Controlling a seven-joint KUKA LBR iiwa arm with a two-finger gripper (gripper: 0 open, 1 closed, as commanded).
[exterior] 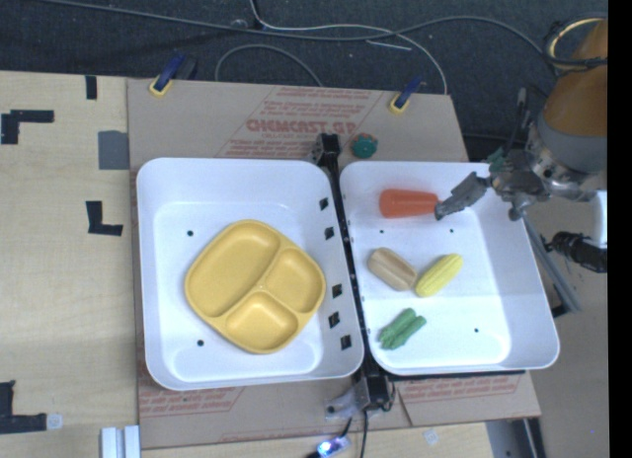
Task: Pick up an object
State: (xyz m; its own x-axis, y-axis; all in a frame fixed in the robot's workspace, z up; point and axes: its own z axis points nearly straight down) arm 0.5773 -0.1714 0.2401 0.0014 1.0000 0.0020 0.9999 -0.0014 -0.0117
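Bench is light wood with a cardboard sheet [296,125] under both white bins, dark carpet and cables behind – the cardboard's red print is too blurry for me to read. The arm sits at 3 o'clock, its gripper [456,197] slanting in over the right bin [513,328], and I honestly can't tell its state. Its tip sits right beside the orange carrot [407,203] at that bin's 12 o'clock; bread roll [391,268], corn [438,274] and green beans [401,329] lie below, yellow divided plate [255,284] in the left bin [158,249].

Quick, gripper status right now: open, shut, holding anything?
Gripper: open or shut cannot be told from this view. Nothing shows between its fingers; it sits just right of the orange carrot in the right bin.
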